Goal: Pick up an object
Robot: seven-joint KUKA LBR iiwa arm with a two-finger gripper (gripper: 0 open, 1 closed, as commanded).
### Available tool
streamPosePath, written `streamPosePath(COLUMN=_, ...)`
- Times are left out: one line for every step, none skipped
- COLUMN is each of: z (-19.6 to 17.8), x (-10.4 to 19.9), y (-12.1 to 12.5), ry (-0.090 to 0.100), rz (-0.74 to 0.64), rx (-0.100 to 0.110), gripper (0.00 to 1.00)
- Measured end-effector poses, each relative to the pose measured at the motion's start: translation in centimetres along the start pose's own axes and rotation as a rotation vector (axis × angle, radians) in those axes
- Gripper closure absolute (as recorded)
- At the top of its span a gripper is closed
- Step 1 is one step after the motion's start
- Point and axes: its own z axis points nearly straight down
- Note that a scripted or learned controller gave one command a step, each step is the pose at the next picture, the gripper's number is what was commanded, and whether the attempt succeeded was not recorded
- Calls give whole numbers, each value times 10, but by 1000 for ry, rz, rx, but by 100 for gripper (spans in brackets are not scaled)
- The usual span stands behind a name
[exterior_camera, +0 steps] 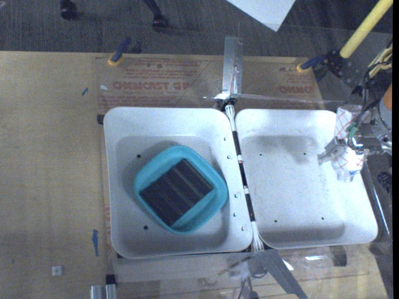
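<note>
There were two white bins side by side on the desk, and one thing to pick up. It was a blue dish with a dark ridged middle. It lay flat in the left bin, far across from the hand. Its long side ran at a slant, with one corner pointing at the bin's near edge. The hand was over the far edge of the right bin. I could not tell if it was open or closed. The floor of the bin beside the hand was bare.
</note>
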Motion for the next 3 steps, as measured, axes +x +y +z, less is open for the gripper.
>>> streamPosePath(z=101, x=-7, y=71, ry=6, rz=-232, rx=-8, gripper=0)
streamPosePath(z=91, x=-7, y=72, ry=4, rz=-235, rx=-11, gripper=100)
streamPosePath(z=9, x=50, y=117, ry=-3, rz=-213, rx=-4, gripper=100)
